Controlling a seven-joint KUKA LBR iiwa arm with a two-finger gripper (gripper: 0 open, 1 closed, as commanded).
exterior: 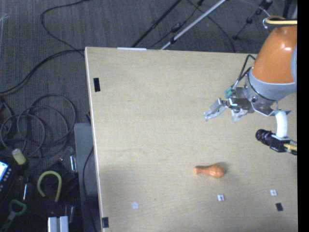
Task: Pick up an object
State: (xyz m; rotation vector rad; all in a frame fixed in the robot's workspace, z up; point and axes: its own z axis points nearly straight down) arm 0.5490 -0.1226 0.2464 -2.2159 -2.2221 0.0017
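The arm (273,57), grey with an orange band, reaches in from the right above the pale wooden counter (154,129). Its jaws (212,111) point left over the counter's upper right part; whether they are open or shut cannot be told, and nothing is seen between them. The task's thing, a small orange pear-shaped object (210,171), lies on its side on the counter, below the jaws and well apart from them, its narrow end pointing left. Left of the counter, cables (38,124) coil on the dark floor (48,42).
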